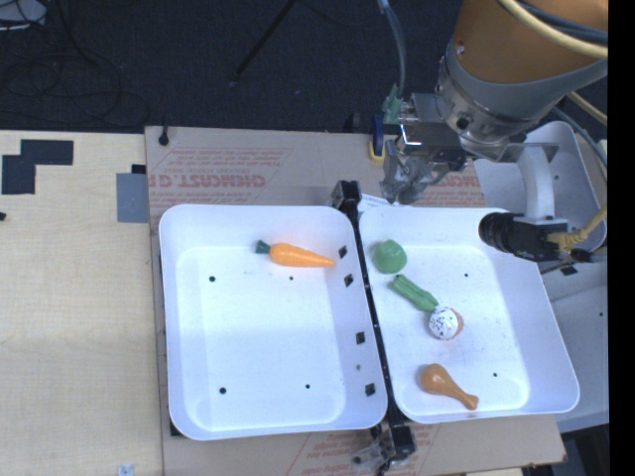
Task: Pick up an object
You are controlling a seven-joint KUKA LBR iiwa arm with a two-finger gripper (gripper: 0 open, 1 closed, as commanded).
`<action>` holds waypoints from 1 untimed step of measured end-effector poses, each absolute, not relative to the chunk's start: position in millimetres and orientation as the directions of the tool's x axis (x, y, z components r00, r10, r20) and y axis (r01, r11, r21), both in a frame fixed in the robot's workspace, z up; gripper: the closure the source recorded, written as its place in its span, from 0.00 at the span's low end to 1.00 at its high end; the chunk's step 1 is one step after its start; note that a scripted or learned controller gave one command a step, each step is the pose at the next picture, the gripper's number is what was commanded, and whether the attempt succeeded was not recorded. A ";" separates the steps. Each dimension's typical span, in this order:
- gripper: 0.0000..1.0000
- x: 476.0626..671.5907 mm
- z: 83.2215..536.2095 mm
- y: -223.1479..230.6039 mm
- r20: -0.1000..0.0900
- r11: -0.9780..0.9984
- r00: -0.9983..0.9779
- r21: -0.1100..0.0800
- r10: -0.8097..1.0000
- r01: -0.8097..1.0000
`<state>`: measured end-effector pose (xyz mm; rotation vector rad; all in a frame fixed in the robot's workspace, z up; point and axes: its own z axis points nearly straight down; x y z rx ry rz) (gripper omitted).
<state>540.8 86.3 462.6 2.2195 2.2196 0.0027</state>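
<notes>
Camera view: gripper [405, 188] hangs above the back rim of the right bin [556, 365], near the divider; nothing seen between its tips, and open vs clenched I can't tell, too dark and small. Step looks like approach/pre-grasp, no obj lifted yet. Right bin holds a green ball [389, 256], a pepper [414, 293], a speckled egg [444, 322] and a drumstick [445, 386]; left bin [189, 365] holds a carrot [295, 255]. Nearest candidate is prob. the ball, just below the gripper in frame: round, no long axis. Pepper runs diag., upper-left to lower-right; carrot lies near horizontal, tip to the right, leaves left. Next move needs a descent centred over one obj, w/ jaws set across its short side.
</notes>
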 end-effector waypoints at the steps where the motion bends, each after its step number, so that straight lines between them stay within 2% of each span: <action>1: 1.00 523.5 535.7 120.1 0.002 0.004 -0.004 0.004 1.000 1.000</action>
